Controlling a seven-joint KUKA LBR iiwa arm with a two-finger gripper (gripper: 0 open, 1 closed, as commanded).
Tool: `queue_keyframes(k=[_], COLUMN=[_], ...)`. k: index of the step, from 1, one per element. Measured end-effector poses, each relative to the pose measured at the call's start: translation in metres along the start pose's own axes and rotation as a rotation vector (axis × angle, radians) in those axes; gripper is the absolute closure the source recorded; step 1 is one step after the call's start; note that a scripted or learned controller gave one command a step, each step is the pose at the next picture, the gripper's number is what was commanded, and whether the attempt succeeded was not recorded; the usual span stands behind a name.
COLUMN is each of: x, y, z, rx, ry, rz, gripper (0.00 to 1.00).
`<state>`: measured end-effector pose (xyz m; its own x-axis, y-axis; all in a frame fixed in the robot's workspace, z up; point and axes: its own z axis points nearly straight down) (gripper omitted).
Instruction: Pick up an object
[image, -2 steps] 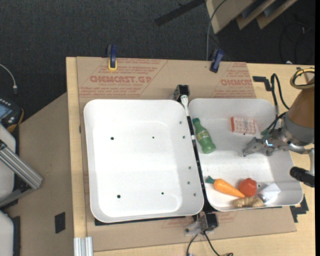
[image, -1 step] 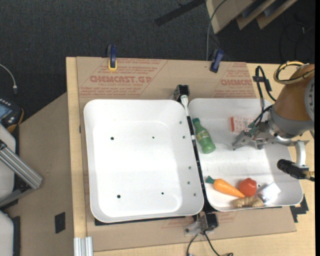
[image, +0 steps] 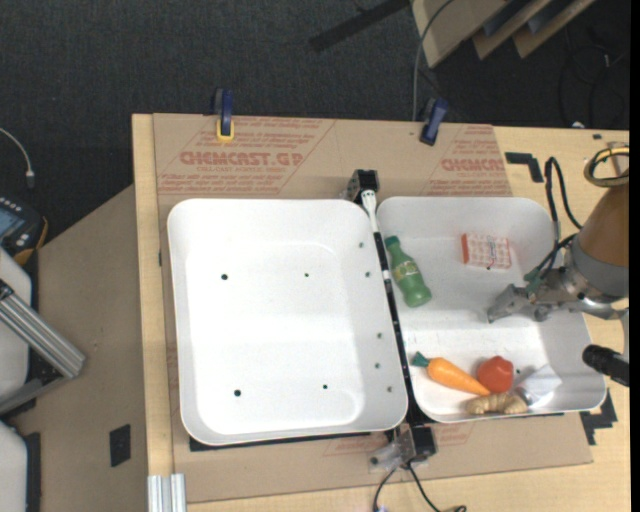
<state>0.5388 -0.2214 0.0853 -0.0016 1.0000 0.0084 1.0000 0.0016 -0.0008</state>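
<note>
The fingers (image: 503, 308) hang low over the right bin (image: 520, 215), whether spread I cannot tell, gripping nothing visible, so carrot (image: 452, 375), tomato (image: 495, 373) and green bottle (image: 406, 272) remain unpicked.

Gripper (image: 503, 308) low over right bin (image: 440, 215), between green bottle (image: 407, 272) and tomato (image: 495, 373).

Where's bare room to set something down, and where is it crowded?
The left bin offers the widest bare floor. In the right bin, there's space between green bottle and gripper. Crowded: near edge, with carrot, tomato, ginger root.
</note>
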Motion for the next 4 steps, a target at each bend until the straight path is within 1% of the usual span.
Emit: queue_keyframes(k=[1, 2, 3, 4], x=[-0.001, 0.092, 0.168, 0.228], y=[0.001, 0.065, 0.131, 0.13], z=[-0.01, -0.106, -0.107, -0.192], rx=[-0.002, -0.016, -0.009, -0.013], ry=[-0.006, -0.007, -0.006, -0.007], rz=[0.0, -0.011, -0.008, -0.006], gripper=[1.0, 1.0, 1.0, 1.0])
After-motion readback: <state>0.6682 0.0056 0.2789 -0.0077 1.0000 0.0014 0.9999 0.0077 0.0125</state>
